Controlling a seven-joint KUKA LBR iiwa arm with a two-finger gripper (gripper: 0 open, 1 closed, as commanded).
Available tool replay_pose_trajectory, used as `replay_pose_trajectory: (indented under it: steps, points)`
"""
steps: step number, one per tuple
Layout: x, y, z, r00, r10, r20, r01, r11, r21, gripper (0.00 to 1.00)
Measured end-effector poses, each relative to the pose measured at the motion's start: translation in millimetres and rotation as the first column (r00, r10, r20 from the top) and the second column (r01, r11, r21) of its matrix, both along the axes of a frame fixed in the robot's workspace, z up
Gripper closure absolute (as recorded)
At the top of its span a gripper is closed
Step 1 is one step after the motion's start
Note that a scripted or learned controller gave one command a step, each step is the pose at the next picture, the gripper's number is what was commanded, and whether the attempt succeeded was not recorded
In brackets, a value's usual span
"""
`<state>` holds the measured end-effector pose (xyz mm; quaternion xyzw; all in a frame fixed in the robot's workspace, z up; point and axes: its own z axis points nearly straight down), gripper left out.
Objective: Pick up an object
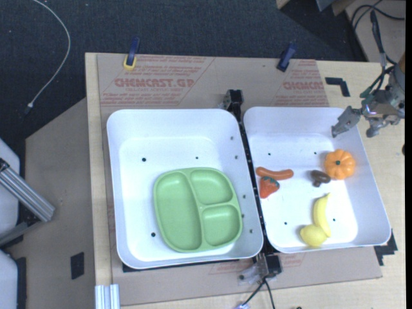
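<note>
Gripper (358, 124), fingers spread and holding nothing, hangs at the right bin's (283, 118) far edge, toy pumpkin (339, 164) nearest below it.

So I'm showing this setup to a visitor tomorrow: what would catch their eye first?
Probably the green divided plate lying in the left bin. Next, the bright toy food in the right bin: an orange pumpkin, a yellow banana and a lemon. The claw hovers open over that bin's far right corner.

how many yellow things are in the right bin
2: a banana near the bin's front, and a lemon touching its lower end. Nothing seems hidden.
</note>
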<state>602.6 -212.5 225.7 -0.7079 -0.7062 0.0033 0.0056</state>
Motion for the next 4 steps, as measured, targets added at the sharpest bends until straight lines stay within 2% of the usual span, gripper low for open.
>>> replay_pose_trajectory:
  steps: [1, 2, 4]
  points:
    - [3, 0, 7, 1.000, 0.003, 0.012, -0.003, 1.000, -0.003, 0.00]
    - [-5, -3, -40, 1.000, 0.002, 0.006, -0.002, 1.000, -0.002, 0.00]
    - [-2, -4, -134, 1.000, 0.003, 0.007, -0.003, 1.000, 0.000, 0.00]
